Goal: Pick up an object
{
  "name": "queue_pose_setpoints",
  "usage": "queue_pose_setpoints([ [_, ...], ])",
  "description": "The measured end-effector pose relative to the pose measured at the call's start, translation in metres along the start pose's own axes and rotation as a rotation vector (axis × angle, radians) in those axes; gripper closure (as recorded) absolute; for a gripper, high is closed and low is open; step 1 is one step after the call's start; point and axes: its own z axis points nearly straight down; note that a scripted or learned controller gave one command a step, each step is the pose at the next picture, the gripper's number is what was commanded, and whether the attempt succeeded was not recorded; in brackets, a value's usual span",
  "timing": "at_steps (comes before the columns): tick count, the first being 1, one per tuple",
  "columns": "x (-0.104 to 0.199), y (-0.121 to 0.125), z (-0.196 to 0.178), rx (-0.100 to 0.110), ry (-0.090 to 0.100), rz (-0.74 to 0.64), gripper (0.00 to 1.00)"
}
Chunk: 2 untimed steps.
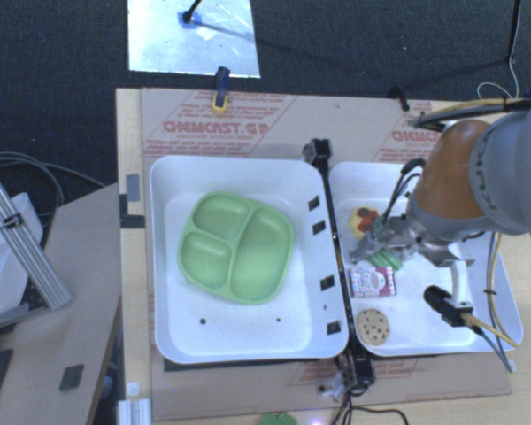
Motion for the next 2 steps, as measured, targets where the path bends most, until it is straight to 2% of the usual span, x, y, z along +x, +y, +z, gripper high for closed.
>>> queue_pose_setpoints([
  [1,-0.002,0.003,-0.018,-0.011,-0.003,0.001,1.00],
  [2,0.077,0.027,-0.111,-0.017,0.001,-0.011,1.00],
])
